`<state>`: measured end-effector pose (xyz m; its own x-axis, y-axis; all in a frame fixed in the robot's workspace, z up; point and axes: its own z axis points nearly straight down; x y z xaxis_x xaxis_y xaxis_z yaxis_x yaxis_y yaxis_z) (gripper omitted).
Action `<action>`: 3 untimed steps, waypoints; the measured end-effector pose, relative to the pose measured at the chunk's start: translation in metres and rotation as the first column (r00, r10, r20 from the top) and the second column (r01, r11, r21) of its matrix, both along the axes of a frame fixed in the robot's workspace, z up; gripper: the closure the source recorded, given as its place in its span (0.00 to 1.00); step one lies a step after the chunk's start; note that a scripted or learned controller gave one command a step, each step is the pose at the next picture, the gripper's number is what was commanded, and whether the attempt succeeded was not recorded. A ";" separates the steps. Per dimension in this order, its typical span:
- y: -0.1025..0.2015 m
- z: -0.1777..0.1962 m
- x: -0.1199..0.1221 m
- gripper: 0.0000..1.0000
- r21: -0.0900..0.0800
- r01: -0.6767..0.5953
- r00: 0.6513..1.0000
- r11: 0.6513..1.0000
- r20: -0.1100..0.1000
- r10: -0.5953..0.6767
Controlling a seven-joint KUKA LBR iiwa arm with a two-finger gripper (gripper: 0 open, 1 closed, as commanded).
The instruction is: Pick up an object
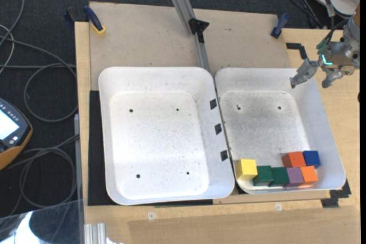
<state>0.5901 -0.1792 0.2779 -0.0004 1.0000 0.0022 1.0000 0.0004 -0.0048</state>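
Observation:
Several small blocks lie along the near edge of the right bin (269,117): a yellow block (247,168), two green blocks (272,175), a purple block (295,176), an orange block (309,174), a red block (295,159) and a blue block (311,158). My gripper (314,77) hangs at the bin's far right corner, well away from the blocks. Its two fingers stand spread apart with nothing between them.
The left bin (157,134) sits beside the right one. A slanted metal bar (183,3) runs down to the gap between the bins. Blue clamps (94,19) hold the board at its far corners. Cables lie on the floor at left.

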 end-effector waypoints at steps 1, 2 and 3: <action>0.000 0.002 0.001 0.00 -0.001 -0.001 1.000 1.000 0.004 0.001; -0.007 -0.055 0.006 0.00 -0.001 0.000 1.000 1.000 -0.002 0.000; -0.005 -0.105 -0.005 0.00 0.000 0.000 1.000 1.000 -0.002 0.000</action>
